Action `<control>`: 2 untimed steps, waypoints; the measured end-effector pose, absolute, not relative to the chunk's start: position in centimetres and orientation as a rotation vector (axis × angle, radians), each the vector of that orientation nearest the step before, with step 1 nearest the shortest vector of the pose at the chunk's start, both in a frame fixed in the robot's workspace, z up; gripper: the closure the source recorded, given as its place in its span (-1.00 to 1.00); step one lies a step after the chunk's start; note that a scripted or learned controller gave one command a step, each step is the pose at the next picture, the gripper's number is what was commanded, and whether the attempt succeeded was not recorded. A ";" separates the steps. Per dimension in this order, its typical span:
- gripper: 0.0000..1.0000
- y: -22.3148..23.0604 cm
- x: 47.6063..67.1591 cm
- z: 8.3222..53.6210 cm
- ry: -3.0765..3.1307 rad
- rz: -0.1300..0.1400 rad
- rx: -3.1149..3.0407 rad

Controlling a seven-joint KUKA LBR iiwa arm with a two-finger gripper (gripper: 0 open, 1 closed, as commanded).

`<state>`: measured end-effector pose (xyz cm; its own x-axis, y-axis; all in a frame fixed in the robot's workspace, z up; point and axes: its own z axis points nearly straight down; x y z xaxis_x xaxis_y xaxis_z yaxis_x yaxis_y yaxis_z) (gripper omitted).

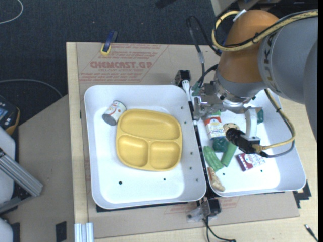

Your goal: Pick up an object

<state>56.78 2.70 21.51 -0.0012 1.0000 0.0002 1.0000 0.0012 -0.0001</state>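
Observation:
The arm's wrist hangs low over the back of the right bin (285,179), and the gripper (228,116) is mostly hidden beneath it. Just under it lies a red and white carton (215,127). In front of that lie a dark green block (220,144), a light green stick (212,160) and a green bar (228,155). A dark red packet (248,161) lies to their right. At the bin's front left corner rests a tan piece (216,179). Nothing shows between any fingers.
The left bin (95,150) holds a yellow divided plate (149,138) and a small tipped can (113,112) at its back left. A teal item (260,116) peeks out behind the wrist. A yellow and blue clip (107,44) lies on the cardboard behind the bins.

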 end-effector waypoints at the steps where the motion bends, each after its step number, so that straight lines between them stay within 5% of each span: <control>1: 1.00 3.3 56.2 23.5 -2.225 -0.005 -2.221; 2: 1.00 3.4 57.1 21.8 -2.223 0.003 -2.219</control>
